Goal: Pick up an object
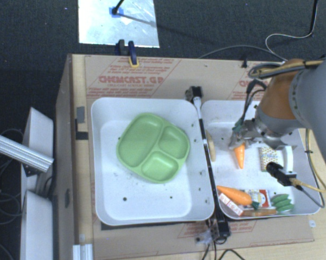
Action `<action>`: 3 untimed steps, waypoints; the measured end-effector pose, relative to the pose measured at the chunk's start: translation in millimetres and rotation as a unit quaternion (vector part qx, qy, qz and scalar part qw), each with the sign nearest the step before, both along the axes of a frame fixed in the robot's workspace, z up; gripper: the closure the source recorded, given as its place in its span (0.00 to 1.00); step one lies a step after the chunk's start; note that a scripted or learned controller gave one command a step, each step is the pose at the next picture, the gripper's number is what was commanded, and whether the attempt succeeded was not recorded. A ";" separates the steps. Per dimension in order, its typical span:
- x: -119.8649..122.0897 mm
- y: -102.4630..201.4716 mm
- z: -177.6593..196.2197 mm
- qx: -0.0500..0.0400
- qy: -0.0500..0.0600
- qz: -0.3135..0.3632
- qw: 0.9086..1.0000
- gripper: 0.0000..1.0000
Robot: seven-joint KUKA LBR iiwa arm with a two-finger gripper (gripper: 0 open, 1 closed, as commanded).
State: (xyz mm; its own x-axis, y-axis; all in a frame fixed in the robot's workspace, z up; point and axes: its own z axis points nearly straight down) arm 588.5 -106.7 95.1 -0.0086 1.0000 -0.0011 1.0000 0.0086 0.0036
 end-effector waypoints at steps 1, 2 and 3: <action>-79.8 42.1 89.8 0.000 0.000 -0.002 1.000 1.00; -101.7 102.6 122.0 0.001 0.001 -0.002 1.000 1.00; -102.0 169.5 111.9 0.001 0.002 -0.002 1.000 1.00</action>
